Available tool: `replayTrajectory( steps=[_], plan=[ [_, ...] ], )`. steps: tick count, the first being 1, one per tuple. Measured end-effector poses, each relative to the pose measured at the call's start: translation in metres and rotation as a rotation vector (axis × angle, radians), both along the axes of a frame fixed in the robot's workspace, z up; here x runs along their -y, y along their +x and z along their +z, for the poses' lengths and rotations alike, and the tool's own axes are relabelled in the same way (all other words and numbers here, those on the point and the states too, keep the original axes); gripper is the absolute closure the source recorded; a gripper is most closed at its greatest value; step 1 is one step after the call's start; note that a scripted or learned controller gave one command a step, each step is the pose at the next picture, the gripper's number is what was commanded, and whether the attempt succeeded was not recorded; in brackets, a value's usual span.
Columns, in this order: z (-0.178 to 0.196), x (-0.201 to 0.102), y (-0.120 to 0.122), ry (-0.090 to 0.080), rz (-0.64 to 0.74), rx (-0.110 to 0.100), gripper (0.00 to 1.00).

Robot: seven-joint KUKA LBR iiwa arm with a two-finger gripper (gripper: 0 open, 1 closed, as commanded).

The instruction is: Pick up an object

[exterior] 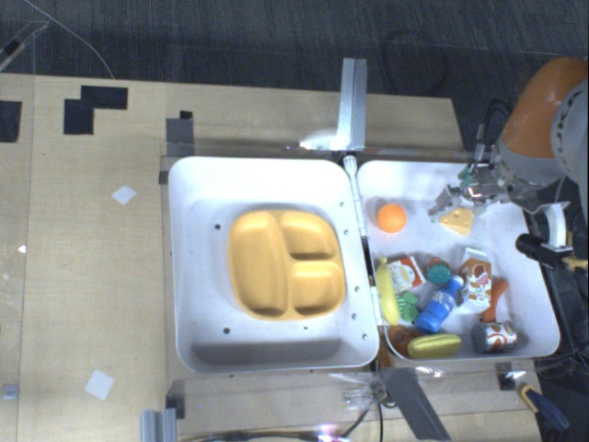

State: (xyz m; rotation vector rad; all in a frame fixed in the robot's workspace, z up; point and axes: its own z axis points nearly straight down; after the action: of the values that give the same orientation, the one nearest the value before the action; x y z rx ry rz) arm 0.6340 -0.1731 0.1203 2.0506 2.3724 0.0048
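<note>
One pale yellow wedge [457,220] lies near the far edge of the right bin [543,325], directly under the pincer [467,195]; whether its fingers grip the wedge or stand apart cannot be told; one orange ball [392,217] sits just left, apart; nearer the front crowd one blue bottle [436,308], one banana [386,295], one can [495,337]; the left bin [193,247] bears one yellow divided tray [283,263] on the tabletop [83,274].

text: none legible | packet [406,274] print: too blurred to read
</note>
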Motion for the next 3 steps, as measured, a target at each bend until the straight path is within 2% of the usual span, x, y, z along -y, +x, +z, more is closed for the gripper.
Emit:
replayTrajectory(
  steps=[1, 2, 3],
  plan=[
    [-0.006, 0.020, -0.034, -0.001, 0.142, 0.000, 0.00],
    [-0.024, -0.010, -0.050, -0.003, 0.593, 0.000, 0.00],
    [-0.032, 0.008, 0.015, -0.003, 0.485, 0.002, 0.00]
  ],
)
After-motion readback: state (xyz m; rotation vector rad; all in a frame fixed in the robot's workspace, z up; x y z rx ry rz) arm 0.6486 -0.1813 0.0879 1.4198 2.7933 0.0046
